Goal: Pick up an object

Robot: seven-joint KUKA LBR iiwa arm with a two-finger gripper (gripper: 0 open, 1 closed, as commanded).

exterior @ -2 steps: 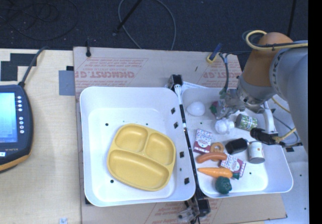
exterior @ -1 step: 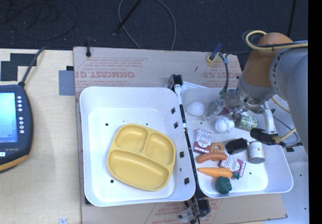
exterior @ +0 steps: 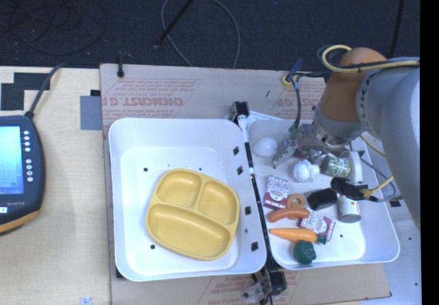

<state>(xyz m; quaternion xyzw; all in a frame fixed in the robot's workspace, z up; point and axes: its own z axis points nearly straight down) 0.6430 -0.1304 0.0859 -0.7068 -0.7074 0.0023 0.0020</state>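
- Nearest me in the right bin [exterior: 384, 249] I see a dark green round object [exterior: 304, 252] by the front wall, and just behind it an orange carrot [exterior: 293, 234] lying crosswise.
- Beside the carrot sits a small red-and-white packet [exterior: 320, 225]; a second orange piece [exterior: 288, 214] lies just behind the carrot, with a small ring [exterior: 296, 200] touching it.
- Further back I make out a black block [exterior: 322, 198], a grey can [exterior: 348, 208] on the bin's right side, and another red-and-white packet [exterior: 277, 191] near the divider.
- In the left bin [exterior: 130, 153] a yellow compartment tray [exterior: 194, 212] lies flat, three sections facing up.
- Past the middle of the right bin, a white ball [exterior: 302, 171] rests just beside the gripper [exterior: 296, 149]; a second white ball [exterior: 265, 147] lies toward the divider.
- The gripper is down inside the right bin's back half, under the orange band [exterior: 343, 98]. I cannot tell how its jaws stand, and I see nothing between them.
- A green-labelled bottle [exterior: 337, 166] lies on its side close by the wrist.
- On the far left of the bench sits a control pendant [exterior: 17, 166].
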